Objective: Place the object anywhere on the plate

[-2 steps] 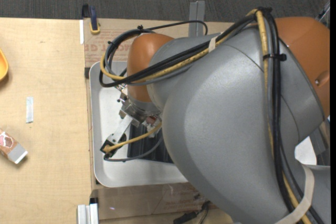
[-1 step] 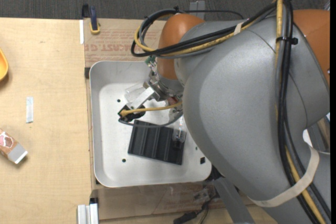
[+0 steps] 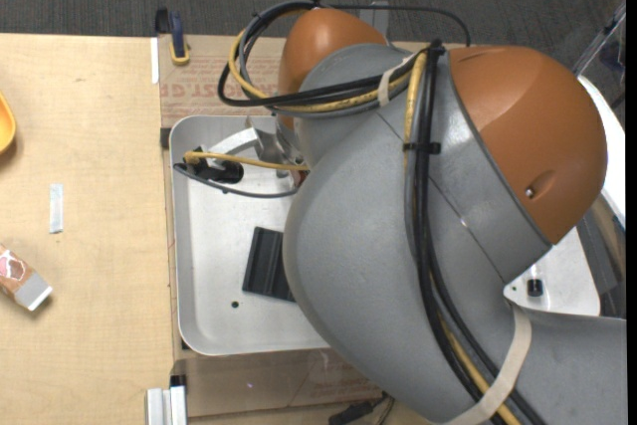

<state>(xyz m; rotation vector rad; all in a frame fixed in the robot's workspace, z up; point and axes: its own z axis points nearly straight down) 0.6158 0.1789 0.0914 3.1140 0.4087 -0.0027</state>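
Position is what matters here. The dark flat block (image 3: 265,264), which I take to be the object to move, lies in the white bin (image 3: 204,314) toward its six o'clock end, on the bin floor. Its right edge is tucked under the bulk of the grey arm (image 3: 398,254).

The pincer (image 3: 278,152) sits at the bin's twelve o'clock end, among the black and yellow cables (image 3: 299,95). The wrist covers most of it, so you cannot tell how it is set or whether it has hold of anything. Nothing is visibly in its grasp.

From the pincer, the block lies at about six o'clock, well apart, with bare bin floor between them. Its long axis runs roughly twelve to six, so a grasp would probably need to close across the short way, nine to three.

An orange curved rim (image 3: 5,126) shows at nine o'clock on the wooden surface (image 3: 90,114), well clear of the bin. It may be the plate, but too little of it shows to be sure. If it is, the carry after the grasp would run toward nine o'clock, over the bin wall.
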